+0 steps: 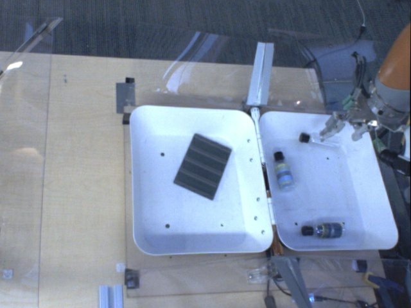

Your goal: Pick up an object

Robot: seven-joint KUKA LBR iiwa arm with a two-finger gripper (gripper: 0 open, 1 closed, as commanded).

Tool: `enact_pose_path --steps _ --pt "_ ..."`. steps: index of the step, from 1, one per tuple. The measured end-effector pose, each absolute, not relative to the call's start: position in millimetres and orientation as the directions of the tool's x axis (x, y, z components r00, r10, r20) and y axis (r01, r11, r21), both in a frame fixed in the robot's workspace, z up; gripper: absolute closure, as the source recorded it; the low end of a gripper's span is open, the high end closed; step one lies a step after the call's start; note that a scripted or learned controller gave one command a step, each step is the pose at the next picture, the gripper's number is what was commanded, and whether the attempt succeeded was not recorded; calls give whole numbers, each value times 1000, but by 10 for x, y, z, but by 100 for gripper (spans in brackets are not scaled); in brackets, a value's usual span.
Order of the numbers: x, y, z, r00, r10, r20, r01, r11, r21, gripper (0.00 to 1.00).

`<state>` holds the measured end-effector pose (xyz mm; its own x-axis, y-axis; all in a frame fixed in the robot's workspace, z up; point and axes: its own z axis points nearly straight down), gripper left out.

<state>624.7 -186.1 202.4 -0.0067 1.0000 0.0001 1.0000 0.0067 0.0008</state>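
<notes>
- Objects to pick sit in both bins, none between the fingers; list runs big to small.
- Bench (pixel 64 172): light wood top, carries both bins side by side.
- Left bin (pixel 148 230): shallow, white, rounded corners, touching the right bin along the centre seam.
- Right bin (pixel 379 204): same type, its 3 o'clock edge runs toward the frame border.
- Arm (pixel 395 76): grey with orange band, enters from 2 o'clock of the view, wrist over the right bin's 1 o'clock corner.
- Dark ribbed block (pixel 203 166): flat rectangle, lying tilted near the centre of the left bin, clear of all walls.
- Gripper (pixel 343 126): hovers over the 12 o'clock rim of the right bin, fingers look spread apart, nothing seen between them.
- Upright-lying bottle (pixel 283 172): black cap, blue label, at 9 o'clock in the right bin, near the seam wall.
- Second bottle (pixel 323 230): lies on its side at 6 o'clock in the right bin, cap pointing to 9 o'clock.
- Small black piece (pixel 304 137): at 11 o'clock in the right bin, just beside the gripper, too small to identify.
</notes>
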Motion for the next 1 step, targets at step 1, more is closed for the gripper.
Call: enact_pose_path --steps 1 --pt "6613 -1645 1184 39 999 -7 999 -38 32 0"
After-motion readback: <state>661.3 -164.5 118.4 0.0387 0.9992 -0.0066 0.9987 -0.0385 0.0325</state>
